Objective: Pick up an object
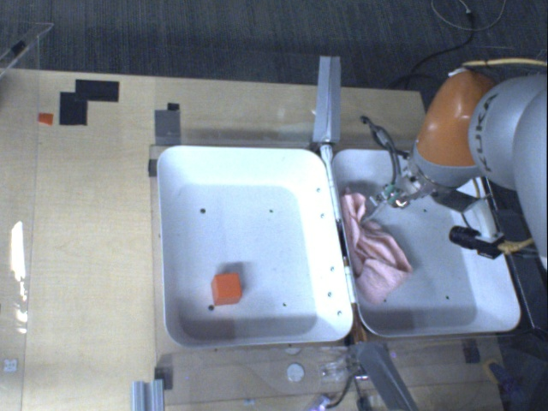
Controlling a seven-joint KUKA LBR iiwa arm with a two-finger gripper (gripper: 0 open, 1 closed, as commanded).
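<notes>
Seemingly the fingers (383, 205) touch the pink cloth (373, 248); their grip state unclear

Light wood bench (86, 255) is sitting on dark grey carpet (214, 15); black tape marks (84, 99) are showing at bench's upper-left w/ one orange square (45, 119).

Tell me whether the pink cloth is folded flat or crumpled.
Crumpled: the pink cloth lies bunched in uneven folds along the right bin's left wall.
</notes>
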